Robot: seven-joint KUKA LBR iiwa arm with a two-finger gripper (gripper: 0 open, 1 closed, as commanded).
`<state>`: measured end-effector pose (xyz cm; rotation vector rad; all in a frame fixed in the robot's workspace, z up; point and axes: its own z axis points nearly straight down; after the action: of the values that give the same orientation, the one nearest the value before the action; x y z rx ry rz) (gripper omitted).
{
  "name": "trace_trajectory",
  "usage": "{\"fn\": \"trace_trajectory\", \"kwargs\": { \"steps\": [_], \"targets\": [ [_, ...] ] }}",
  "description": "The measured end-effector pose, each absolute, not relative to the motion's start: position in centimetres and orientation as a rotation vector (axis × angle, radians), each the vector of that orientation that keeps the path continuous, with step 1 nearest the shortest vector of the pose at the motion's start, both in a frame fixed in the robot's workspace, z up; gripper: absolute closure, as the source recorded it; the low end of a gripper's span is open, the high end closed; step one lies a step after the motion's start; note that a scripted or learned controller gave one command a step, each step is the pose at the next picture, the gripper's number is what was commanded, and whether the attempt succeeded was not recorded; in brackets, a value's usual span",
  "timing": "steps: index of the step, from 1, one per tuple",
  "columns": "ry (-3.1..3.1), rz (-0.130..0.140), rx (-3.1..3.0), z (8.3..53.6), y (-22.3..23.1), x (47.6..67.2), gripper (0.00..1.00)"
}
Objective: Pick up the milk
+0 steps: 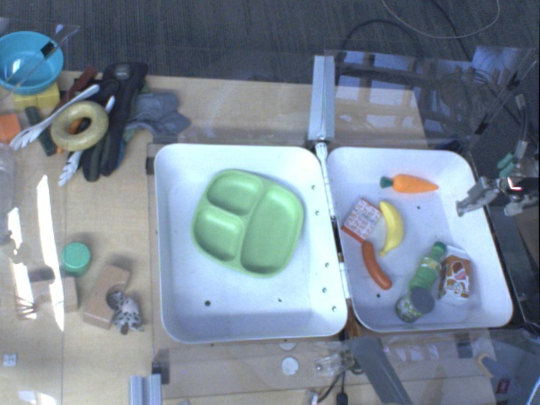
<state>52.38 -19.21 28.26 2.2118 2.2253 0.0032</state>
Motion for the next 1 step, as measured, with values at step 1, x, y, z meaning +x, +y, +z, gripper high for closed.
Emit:
{"fn": "trace_trajectory", "kwargs": {
  "steps": [1],
  "targets": [
    [2.194, 0.008, 2.235, 11.47, -20.46, 49.26, 0.00]
  ]
}}
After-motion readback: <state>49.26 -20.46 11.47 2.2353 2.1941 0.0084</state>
